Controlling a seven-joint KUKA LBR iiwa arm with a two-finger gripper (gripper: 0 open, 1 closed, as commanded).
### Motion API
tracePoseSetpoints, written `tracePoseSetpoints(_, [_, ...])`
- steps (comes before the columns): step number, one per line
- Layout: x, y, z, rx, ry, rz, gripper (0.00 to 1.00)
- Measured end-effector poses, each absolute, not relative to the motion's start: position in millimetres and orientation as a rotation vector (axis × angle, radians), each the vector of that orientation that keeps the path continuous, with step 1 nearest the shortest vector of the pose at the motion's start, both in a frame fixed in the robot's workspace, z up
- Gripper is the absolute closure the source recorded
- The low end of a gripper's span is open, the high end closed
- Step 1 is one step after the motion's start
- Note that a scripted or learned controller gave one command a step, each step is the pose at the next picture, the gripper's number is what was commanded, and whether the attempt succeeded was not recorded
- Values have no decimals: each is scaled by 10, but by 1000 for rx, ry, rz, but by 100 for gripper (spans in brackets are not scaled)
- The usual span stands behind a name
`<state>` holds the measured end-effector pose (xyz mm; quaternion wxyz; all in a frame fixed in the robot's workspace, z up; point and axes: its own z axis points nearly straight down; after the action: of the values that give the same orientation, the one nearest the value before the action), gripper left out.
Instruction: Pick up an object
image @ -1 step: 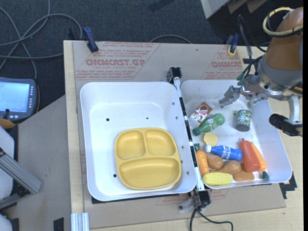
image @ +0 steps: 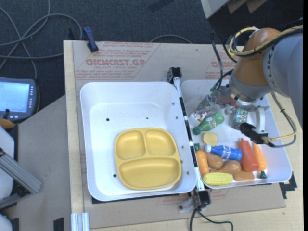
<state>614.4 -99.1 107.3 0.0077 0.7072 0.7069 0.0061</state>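
Observation:
The arm comes in from the right, and its gripper (image: 239, 115) hangs low over the back half of the right bin (image: 281, 150), its tip mostly hidden by the wrist. Just left of it lie a green bottle (image: 210, 122) and a small crumpled packet (image: 199, 114). Toward the front are a yellow round piece (image: 210, 138), a blue bottle (image: 226, 152), a red bottle (image: 248, 155), an orange carrot (image: 260, 157), a corn cob (image: 218, 178) and brown potato-like pieces (image: 225, 165). Nothing can be made out in its grasp.
The left bin (image: 96, 100) holds a yellow divided plate (image: 147, 158) at its front. A black clip (image: 174, 73) sits where the two bins meet at the back. Cables loop around the arm's wrist (image: 267, 139).

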Motion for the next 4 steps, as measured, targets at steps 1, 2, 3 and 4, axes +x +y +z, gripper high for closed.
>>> tracePoseSetpoints(1, [5879,-934,1012,2204,2194,35,0])
tracePoseSetpoints(2, [5745,-955,998,2199,2191,48,0])
tracePoseSetpoints(3, [5706,-947,997,2198,2190,46,0])
tracePoseSetpoints(4, [5716,-947,992,2199,2193,43,0])
